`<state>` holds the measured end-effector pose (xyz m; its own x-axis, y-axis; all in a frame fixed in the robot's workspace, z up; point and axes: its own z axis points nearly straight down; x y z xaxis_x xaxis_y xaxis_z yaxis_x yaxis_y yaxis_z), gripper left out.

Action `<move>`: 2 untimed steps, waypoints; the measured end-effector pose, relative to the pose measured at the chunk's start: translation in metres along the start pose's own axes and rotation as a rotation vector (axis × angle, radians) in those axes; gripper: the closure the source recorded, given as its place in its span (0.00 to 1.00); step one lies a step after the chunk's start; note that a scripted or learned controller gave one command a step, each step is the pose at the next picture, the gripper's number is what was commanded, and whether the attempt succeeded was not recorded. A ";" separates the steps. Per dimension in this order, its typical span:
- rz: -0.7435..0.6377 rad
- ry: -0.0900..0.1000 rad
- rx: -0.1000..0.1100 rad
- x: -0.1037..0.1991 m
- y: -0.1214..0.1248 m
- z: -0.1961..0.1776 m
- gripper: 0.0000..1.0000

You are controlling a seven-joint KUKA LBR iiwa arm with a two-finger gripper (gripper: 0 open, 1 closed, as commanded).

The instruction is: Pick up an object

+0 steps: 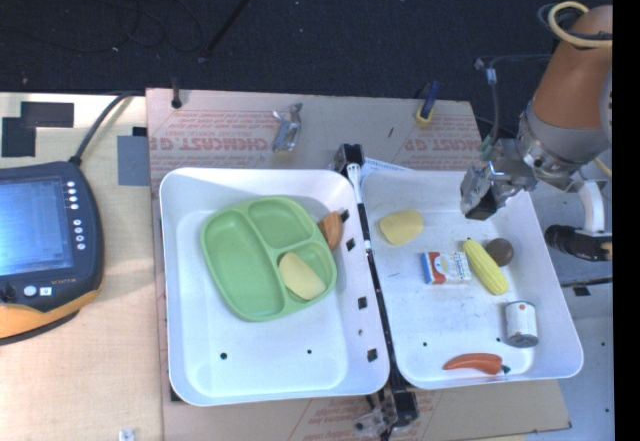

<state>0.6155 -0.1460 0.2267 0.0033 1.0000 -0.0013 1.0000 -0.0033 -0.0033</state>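
The right bin (560, 329) holds a pale yellow lump (401, 226), a small red, white and blue box (444, 268), a yellow corn cob (486, 266), a brown round thing (500, 251), a silver can (520, 322) and a red chili pepper (474, 363). My gripper (484, 199) hangs over the bin's far right part, just above and behind the corn cob. Nothing shows between its dark fingers.
The left bin (190, 329) carries a green divided plate (266, 255) with a pale yellow piece (301, 276) on it and an orange thing (332, 228) at its right rim. A tablet-like pendant (45, 234) lies left of the bench. Clamps (288, 127) stand behind the bins.
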 end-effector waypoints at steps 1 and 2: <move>-0.007 0.003 0.001 0.048 0.020 0.028 1.00; -0.005 0.002 0.000 0.047 0.020 0.027 0.00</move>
<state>0.6353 -0.0994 0.2000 -0.0015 1.0000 0.0003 1.0000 0.0015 -0.0031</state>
